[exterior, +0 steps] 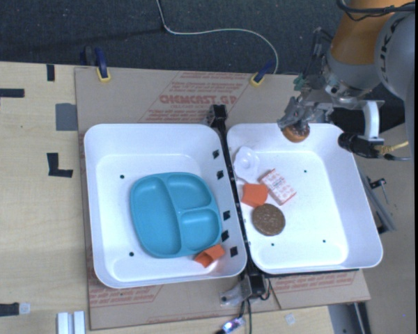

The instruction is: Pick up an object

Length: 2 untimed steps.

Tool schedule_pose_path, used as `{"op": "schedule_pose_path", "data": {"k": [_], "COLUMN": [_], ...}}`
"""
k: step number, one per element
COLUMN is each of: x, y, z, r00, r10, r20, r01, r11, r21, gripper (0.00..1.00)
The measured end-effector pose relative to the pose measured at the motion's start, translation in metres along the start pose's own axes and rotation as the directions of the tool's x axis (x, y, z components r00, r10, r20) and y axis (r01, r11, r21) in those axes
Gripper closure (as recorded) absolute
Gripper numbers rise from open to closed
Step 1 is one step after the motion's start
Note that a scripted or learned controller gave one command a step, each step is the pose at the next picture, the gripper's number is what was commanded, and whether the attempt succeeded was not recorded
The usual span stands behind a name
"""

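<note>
- Fingers [297, 122]: I see them at the far rim of the right bin [348, 186], clenched on a small round orange-brown object [296, 133] that hangs just below the tips, lifted above the bin's back edge.
- Held object: roughly round, so I cannot make out a long axis or which way it points.
- Below the fingers, on the right bin's floor: a clear plastic cup [246, 160] near the left wall; a red-and-white packet [277, 186], tilted on a diagonal; an orange block [254, 195] touching the packet's left side; a brown disc [269, 220] just beyond the block.
- Open room: the right half of that bin's floor is bare, as is the strip directly under the fingers.
- Left bin [104, 186], well apart from the fingers: a blue divided plate [174, 213] and a small orange piece [209, 257] by the plate's near corner.
- Divider between the bins carries black clips [218, 115].
- Surface [28, 186]: wooden, with cardboard beneath the bins.
</note>
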<state>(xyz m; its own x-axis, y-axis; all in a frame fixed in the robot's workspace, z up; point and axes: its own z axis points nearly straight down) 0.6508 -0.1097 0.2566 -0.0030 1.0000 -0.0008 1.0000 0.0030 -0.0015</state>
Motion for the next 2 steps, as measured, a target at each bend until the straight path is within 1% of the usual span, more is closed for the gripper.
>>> {"op": "schedule_pose_path", "data": {"k": [1,2], "x": [0.060,0.106], "y": [-0.001,-0.003], "z": [0.001,0.002], "r00": [1.000,1.000], "r10": [-0.001,-0.001], "r20": [-0.001,-0.001], "r01": [0.001,0.001], "r11": [1.000,1.000], "r21": [0.001,0.001], "gripper": [1.00,1.00]}}
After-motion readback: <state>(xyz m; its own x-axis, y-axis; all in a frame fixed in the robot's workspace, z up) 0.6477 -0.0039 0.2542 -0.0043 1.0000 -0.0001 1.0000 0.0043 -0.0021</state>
